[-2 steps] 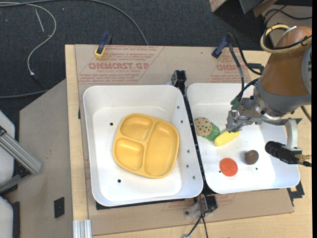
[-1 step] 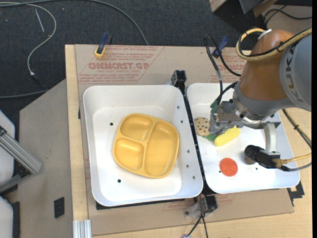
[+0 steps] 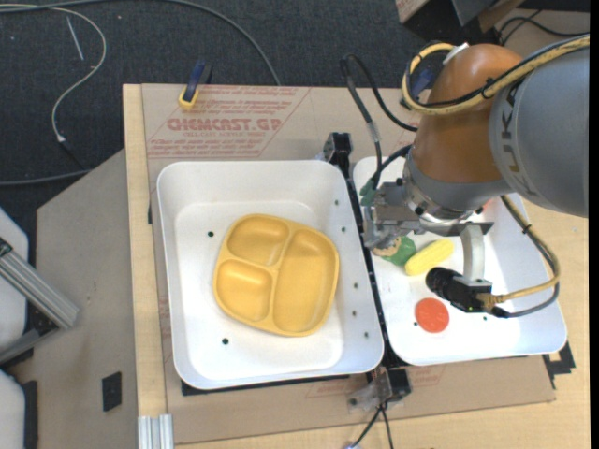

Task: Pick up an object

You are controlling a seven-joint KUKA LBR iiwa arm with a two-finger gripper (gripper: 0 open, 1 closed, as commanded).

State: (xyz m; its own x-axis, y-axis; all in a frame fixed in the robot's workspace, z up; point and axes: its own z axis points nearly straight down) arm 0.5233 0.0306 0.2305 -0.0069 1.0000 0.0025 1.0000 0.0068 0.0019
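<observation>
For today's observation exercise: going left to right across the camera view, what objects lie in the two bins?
Yellow divided plate → green object → yellow object → orange-red round object.

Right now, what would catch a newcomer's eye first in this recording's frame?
The big yellow divided plate lying alone in the left bin draws the eye first. Next is the grey arm with its orange band, hanging over the right bin, its gripper low by that bin's left edge. Beside it lie a small green piece, a yellow piece and an orange-red disc.
</observation>
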